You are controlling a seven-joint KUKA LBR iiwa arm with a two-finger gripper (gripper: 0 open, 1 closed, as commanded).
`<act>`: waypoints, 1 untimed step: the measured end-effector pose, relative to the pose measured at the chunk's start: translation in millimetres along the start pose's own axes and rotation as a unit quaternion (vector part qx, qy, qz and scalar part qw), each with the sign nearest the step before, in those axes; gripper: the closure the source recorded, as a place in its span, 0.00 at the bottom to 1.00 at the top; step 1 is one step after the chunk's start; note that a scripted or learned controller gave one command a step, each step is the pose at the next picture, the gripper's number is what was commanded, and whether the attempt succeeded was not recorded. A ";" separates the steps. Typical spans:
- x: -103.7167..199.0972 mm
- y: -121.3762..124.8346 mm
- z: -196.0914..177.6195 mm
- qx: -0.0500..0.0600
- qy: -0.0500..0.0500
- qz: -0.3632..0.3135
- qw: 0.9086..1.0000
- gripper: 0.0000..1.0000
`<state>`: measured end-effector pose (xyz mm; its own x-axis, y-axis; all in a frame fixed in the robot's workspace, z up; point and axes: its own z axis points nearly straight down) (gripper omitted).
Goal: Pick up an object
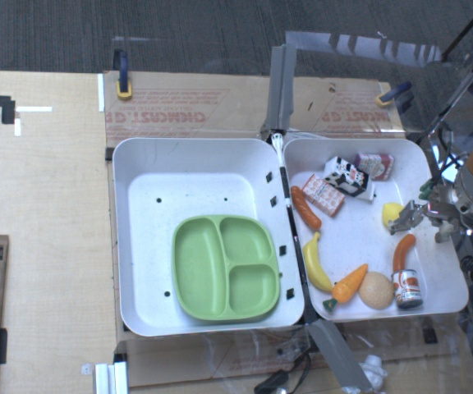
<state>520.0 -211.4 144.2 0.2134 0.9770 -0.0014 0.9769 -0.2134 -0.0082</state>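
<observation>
Currently gripper (415,217) sits over the right bin (433,302), fingers spread, nothing between them. Lemon (392,213) just left of it, sausage (402,251) just below, can (407,288) further below.

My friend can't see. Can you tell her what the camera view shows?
A robot gripper hangs over the right white bin, near a yellow lemon among toy food: a banana, carrot and small can. The left bin holds a green divided plate.
</observation>
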 end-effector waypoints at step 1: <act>2.5 -19.5 55.0 0.000 0.009 0.046 0.999 0.00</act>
<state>501.1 -204.8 89.3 0.3023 0.9531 0.0149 0.9532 -0.3022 -0.0096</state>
